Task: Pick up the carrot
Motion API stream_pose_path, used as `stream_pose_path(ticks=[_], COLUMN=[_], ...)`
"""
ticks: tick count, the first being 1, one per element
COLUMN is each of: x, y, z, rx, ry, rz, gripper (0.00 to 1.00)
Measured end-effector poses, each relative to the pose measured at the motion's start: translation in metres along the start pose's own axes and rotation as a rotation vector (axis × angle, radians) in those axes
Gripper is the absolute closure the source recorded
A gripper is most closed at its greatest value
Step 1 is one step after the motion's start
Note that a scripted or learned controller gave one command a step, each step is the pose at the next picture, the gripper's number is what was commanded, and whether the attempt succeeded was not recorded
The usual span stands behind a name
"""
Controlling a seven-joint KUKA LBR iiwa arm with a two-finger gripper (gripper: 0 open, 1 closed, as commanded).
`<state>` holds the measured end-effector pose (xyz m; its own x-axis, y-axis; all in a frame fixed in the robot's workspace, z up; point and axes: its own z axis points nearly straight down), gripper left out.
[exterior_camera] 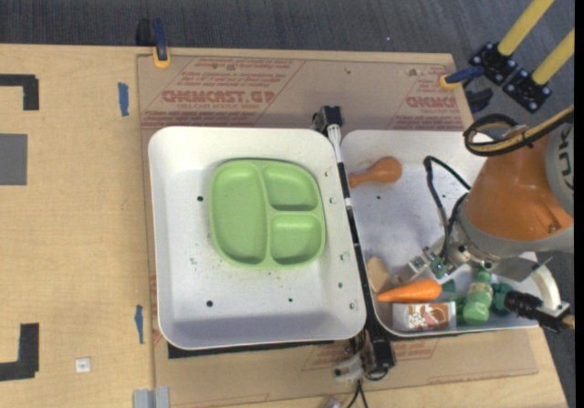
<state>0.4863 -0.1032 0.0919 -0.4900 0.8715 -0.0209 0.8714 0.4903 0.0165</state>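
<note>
Carrot (410, 290) lying flat near the front edge of the right bin (401, 214), tip toward the divider between the bins, thick end toward the arm. Just behind the carrot and to its right, gripper (436, 262), low over the bin floor under the orange wrist band; whether apart or together, cannot tell. Crowded on that side: small labelled packet (429, 314) just in front of the carrot against the front rim, green bottle-like thing (477, 299) beside the carrot's thick end, a tan scrap touching its tip side. Open bin floor behind the carrot, up to an orange drumstick-shaped toy (377, 172) near the far rim. Left of the carrot, across the divider, left bin (173, 214) with a green sectioned plate (267, 212) at its middle and bare white floor all round it. Both bins on a cardboard sheet over the pale wooden desk (64, 214); dark carpet beyond the desk's far edge.
</note>
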Motion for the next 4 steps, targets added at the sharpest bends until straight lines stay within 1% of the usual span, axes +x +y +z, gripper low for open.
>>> stream_pose_path(ticks=[1,2,3,4], x=[0.002,-0.015,-0.005,-0.001], y=[-0.004,-0.009,-0.006,-0.002], z=[0.001,0.002,0.001,-0.01], rx=[0.015,0.0,0.008,0.003], ry=[0.018,0.013,0.005,0.016], rz=[0.374,-0.042,0.037,0.033], gripper=[0.0,0.0,0.0,1.0])
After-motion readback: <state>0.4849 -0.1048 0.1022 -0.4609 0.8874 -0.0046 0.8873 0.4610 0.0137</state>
